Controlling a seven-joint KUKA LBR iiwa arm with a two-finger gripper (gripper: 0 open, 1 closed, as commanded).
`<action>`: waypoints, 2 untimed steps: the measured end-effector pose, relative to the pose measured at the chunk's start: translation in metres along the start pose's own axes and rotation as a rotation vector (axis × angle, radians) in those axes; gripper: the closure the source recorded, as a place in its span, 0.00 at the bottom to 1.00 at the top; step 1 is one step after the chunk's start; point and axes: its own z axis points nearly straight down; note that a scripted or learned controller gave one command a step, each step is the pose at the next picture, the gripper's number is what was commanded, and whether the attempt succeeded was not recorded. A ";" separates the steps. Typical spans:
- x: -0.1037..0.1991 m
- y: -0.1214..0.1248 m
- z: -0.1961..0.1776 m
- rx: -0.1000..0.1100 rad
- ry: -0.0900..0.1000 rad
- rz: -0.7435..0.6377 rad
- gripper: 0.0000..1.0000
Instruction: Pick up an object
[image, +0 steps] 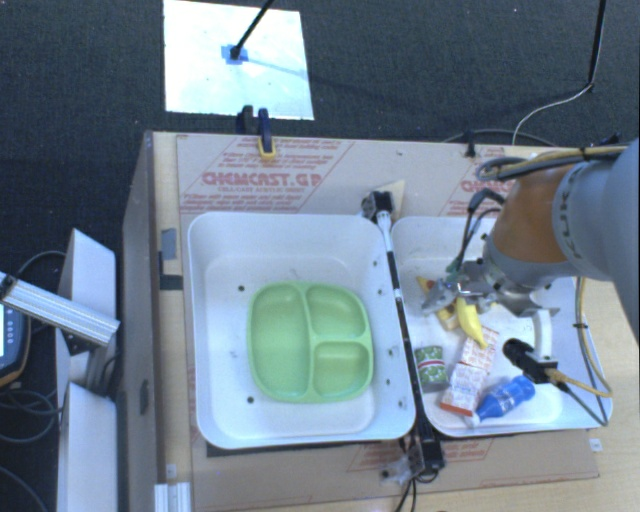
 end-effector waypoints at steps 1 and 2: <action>0.000 0.001 -0.011 -0.002 0.000 0.000 1.00; 0.070 -0.037 -0.100 -0.001 0.001 -0.001 1.00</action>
